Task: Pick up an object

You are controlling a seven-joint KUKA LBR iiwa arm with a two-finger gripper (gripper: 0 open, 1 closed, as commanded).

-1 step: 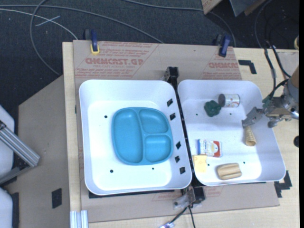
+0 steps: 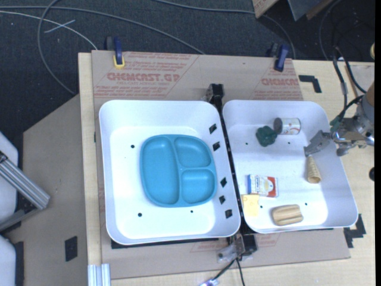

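Gripper [image 2: 317, 146] hanging at the right bin's [image 2: 339, 219] right edge, finger state impossible to tell, just above a small cone [image 2: 313, 170] lying by that edge: probably light, stiff, apt to roll; best pinched across its middle.

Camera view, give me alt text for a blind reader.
A gripper hangs over the right bin's right edge, above small objects including a cone and wooden block. The left bin holds a blue divided plate.
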